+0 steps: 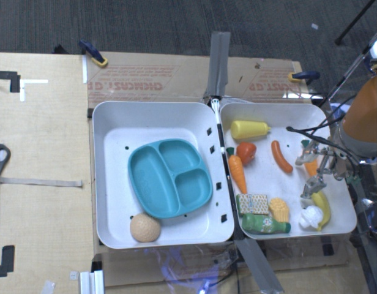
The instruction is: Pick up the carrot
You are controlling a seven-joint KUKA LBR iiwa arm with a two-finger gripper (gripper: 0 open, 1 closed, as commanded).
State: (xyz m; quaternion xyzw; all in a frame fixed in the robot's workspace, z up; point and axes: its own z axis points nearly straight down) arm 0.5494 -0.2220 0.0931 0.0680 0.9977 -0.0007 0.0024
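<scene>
- Against the left wall of the right bin (335, 228) lies the carrot (237, 172); its green top points up toward the tomato (246, 152), which it nearly touches, and its tip points down toward the cracker-like block (253, 203).
- Gripper (315, 177) position: over the right side of the same bin, above the banana (322, 208) and a small white item (310, 217); well apart from the carrot, with the sausage (281, 157) lying between them.
- Gripper state: nothing is seen between the fingers; whether they stand apart or together cannot be told from this slant (cables and metal parts clutter that spot).
- Handling estimate: the carrot looks like a moulded toy; probably light, stiff and smooth, so likely to slip or roll if pinched near the narrow tip.
- Recommended hold: across the thick orange part just below the green top; jaws set crosswise to its long axis.
- Hazard: the bin wall stands just beside the carrot, leaving little room for a finger on that side; the tomato crowds the top end.
- Left bin (106, 182) contents: blue divided plate (170, 177) and a tan ball (145, 228); neither concerns this pick.
</scene>
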